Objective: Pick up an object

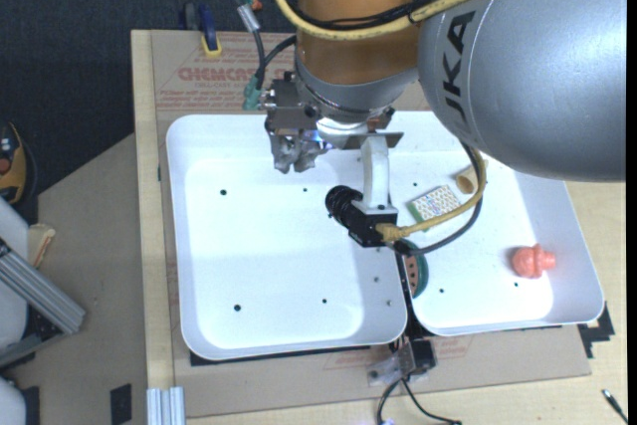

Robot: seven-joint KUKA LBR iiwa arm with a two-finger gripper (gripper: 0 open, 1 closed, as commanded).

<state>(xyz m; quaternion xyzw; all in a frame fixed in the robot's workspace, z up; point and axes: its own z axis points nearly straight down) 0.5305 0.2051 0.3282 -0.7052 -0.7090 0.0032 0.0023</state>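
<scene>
1. The gripper [296, 152] hangs over the far edge of the left bin [199, 314], under the orange wrist band. Nothing shows between its fingers, and how wide they stand I cannot tell from this slant

2. The candidates to pick all lie in the right bin [572, 299]: a pink lumpy object [533, 261] near its right edge, a flat green-patterned packet [436, 204] toward its far left part, and a small tan piece [464, 183] just beside the packet on its far side

3. Risk, as I judge it: a descent from here would close on bare bin floor, since the part of the left bin in view carries only small dark dots

4. The packet lies flat, so the fingers could slide over it without getting under an edge; the pink object looks rounded and could roll out of a pinch

5. A black cable fitting [353, 214] and a yellow-wrapped cable [443, 224] hang from the arm over the divide between the bins, close to the packet; they could drag over it or snag the rim

6. A dark green item [416, 274] sits at the right bin's left edge, partly hidden

7. The large grey arm body [537, 45] covers the far right corner of the tabletop [100, 214], so anything lying there is unseen
</scene>
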